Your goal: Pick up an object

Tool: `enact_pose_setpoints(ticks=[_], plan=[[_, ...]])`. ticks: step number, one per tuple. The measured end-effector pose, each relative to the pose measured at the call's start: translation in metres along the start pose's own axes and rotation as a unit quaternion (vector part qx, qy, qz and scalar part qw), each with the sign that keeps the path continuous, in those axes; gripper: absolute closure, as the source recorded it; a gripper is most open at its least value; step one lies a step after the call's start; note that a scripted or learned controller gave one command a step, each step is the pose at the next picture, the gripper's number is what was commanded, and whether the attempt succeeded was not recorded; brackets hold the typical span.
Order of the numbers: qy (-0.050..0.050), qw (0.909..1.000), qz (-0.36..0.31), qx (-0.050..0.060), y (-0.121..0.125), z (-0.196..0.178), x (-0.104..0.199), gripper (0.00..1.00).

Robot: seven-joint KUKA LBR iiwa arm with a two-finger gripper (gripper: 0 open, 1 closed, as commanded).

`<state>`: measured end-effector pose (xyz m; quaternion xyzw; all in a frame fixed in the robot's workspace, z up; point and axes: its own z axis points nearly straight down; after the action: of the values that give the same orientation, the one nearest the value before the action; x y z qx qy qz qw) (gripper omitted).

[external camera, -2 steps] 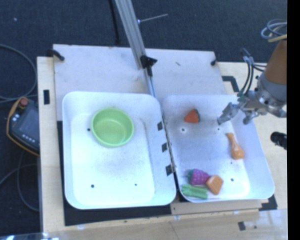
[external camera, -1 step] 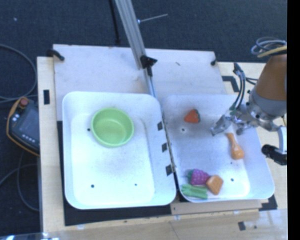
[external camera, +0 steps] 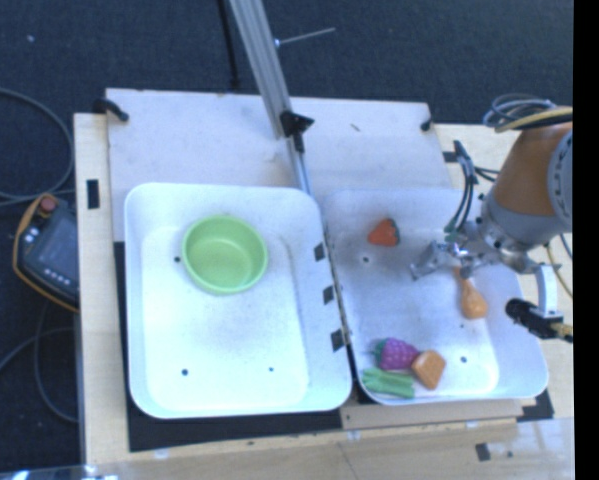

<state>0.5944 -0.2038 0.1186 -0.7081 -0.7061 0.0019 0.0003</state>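
Altogether 1 green bowl in left bin, 5 toys in right bin, fingers unclear.

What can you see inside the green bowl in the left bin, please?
The green bowl sits in the left bin and shows just its own green bottom, with nothing lying in it. Its near inner wall is hidden by the rim.

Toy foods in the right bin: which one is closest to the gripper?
The pale orange piece just below the gripper; the red one and the front cluster lie farther off.
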Motion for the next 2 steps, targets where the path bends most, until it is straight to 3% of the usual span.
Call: enact_pose_setpoints(ticks=[1, 2], plan=[[0.0, 1.0, 0.001, -0.004, 0.002, -0.014, -0.001, 1.0], [0.0, 1.0, -0.003, -0.005, 0.009, -0.062, 0.004, 1.0]])
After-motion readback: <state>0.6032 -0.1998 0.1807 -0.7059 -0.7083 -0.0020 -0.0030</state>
